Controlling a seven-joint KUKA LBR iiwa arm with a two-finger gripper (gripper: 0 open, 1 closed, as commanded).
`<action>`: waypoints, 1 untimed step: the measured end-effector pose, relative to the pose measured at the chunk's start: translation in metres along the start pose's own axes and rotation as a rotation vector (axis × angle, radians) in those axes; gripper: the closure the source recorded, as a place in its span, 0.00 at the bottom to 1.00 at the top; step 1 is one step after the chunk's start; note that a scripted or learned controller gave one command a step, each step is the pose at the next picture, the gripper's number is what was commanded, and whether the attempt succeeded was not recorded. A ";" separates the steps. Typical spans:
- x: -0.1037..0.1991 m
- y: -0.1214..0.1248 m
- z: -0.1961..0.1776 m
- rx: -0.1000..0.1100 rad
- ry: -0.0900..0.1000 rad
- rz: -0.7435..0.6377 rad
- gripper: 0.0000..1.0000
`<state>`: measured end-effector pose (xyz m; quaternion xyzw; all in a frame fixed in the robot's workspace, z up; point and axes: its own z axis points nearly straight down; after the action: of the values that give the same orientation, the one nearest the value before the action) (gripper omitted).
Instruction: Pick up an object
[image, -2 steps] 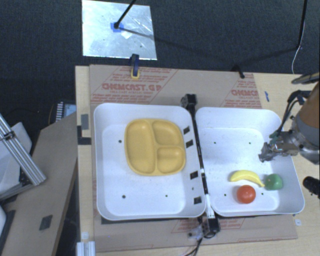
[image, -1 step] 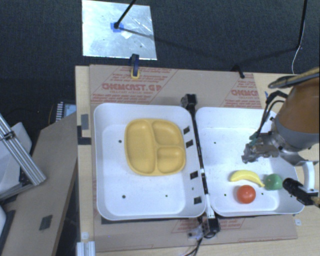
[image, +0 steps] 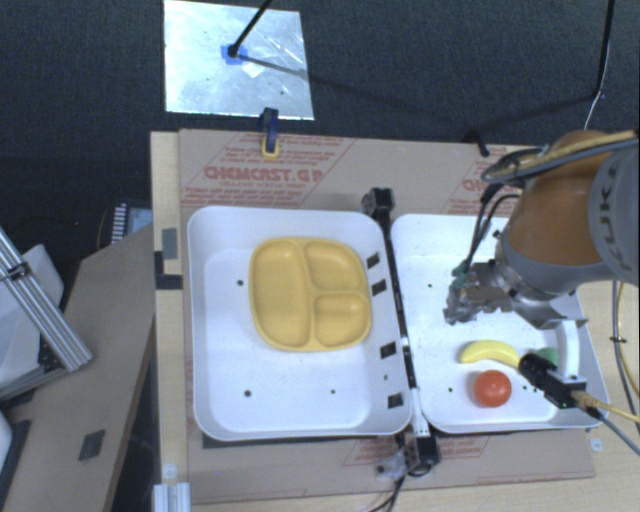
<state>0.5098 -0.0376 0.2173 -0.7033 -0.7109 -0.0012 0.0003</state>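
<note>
Left bin (image: 215, 400): holds a yellow tray (image: 308, 293) with three compartments, lying flat near the middle.
Right bin (image: 425, 250): banana (image: 489, 352) and tomato (image: 491, 388) toward 5 o'clock, banana just above the tomato, close but apart.
Arm (image: 560, 225): leans in from 3 o'clock.
Gripper (image: 466, 303): low over the right bin's middle, at 10 o'clock from the banana; whether released or clenched, I can't tell.

Glossy yellow plastic plate (image: 306, 293)

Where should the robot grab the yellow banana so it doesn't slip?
Probably around its thick middle, coming straight down. The banana lies flat and curved in the right bin, so the claw should close across its narrow width, clear of the tomato just below.
</note>
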 end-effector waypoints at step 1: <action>0.062 0.003 -0.004 0.000 0.000 0.000 1.00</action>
<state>0.5126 0.0244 0.2210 -0.7032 -0.7110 -0.0010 0.0001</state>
